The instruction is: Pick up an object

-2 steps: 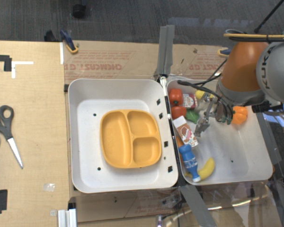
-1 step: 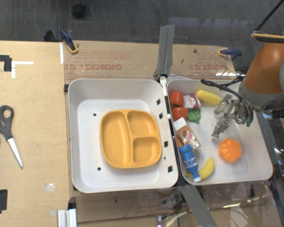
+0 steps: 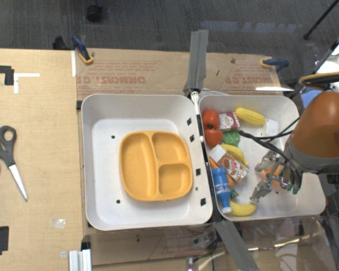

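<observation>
Nearest the bench's front edge, a yellow banana point(image 3: 242, 209) lies in the right bin point(image 3: 311, 205) with its long axis running left to right — just left of and slightly below the gripper point(image 3: 264, 189), close but not between the fingers. The gripper hangs low over the bin floor, its fingers slightly parted and holding nothing. Further left stands a blue bottle point(image 3: 220, 186) beside a snack packet point(image 3: 234, 168); beyond, a green pepper point(image 3: 230, 138), a tomato point(image 3: 211, 119) and corn point(image 3: 250, 116) crowd the far end.
</observation>
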Controlling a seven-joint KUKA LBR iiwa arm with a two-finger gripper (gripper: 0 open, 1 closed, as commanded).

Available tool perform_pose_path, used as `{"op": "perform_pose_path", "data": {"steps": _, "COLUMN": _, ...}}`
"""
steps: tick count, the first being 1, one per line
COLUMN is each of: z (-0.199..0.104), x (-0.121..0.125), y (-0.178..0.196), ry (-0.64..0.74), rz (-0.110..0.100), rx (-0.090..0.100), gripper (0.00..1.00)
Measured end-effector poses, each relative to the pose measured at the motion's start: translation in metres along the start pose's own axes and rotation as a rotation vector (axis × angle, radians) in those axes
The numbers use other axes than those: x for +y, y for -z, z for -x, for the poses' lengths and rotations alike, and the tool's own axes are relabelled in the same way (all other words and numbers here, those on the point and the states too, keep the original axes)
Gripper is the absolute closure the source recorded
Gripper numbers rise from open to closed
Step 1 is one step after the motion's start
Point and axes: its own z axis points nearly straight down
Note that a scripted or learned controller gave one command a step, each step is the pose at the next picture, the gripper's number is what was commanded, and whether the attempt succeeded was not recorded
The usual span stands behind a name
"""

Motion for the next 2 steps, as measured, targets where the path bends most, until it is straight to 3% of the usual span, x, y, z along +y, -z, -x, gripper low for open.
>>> {"op": "perform_pose_path", "data": {"steps": 1, "z": 0.029, "x": 0.073, "y": 0.001, "ry": -0.037, "rz": 0.001, "rx": -0.001, "gripper": 0.00}}
{"op": "perform_pose_path", "data": {"steps": 2, "z": 0.069, "x": 0.081, "y": 0.001, "ry": -0.113, "rz": 0.000, "rx": -0.002, "gripper": 0.00}}
